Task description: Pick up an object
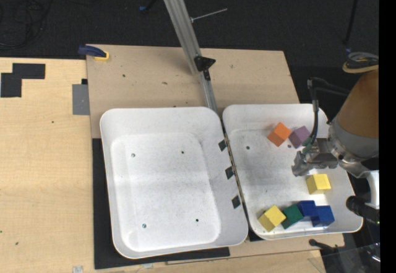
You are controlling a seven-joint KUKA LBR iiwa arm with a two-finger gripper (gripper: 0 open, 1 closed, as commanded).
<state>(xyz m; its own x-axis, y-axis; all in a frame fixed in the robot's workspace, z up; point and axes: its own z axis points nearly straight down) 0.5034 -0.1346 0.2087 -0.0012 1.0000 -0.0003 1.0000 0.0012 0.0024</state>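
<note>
I see the grey two-finger gripper [303, 164] low in the right white plastic bin [260, 118], and I cannot tell how its fingers stand. A small yellow cube [318, 182] lies just beside it at five o'clock. At eleven o'clock sit an orange cube [279, 134] and a purple cube [299, 136]. A yellow block [271, 218], green block [292, 215] and blue block [317, 212] cluster at the bin's six o'clock edge. The left white bin [124, 122] shares the wooden desk [148, 80].

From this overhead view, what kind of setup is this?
Probably a robotics lab grasping bench: two shallow white plastic bins side by side on a plywood bench, small coloured blocks like the orange cube in the right bin, a grey-and-orange arm's tool above them.
</note>
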